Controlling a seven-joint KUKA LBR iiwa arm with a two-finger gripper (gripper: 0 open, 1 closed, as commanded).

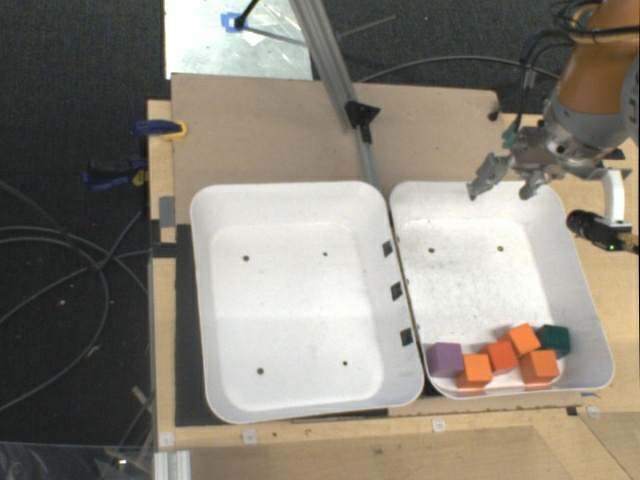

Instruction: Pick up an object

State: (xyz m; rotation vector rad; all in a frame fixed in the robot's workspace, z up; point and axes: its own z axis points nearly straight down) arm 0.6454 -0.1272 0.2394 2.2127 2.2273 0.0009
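Camera view: claw (505, 180) spread wide, grasping nothing, above right bin (590, 298) far rim; arm cut off by frame.

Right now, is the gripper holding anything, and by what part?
Nothing. The gripper is open over the right bin's far edge, with no object between its fingers. The blocks lie at the bin's near edge.

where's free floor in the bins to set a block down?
Left bin: bare floor wall to wall. Right bin: free from the far wall, under the gripper, down to mid-floor. Crowded along its near wall: purple block, orange blocks and green block bunched together.
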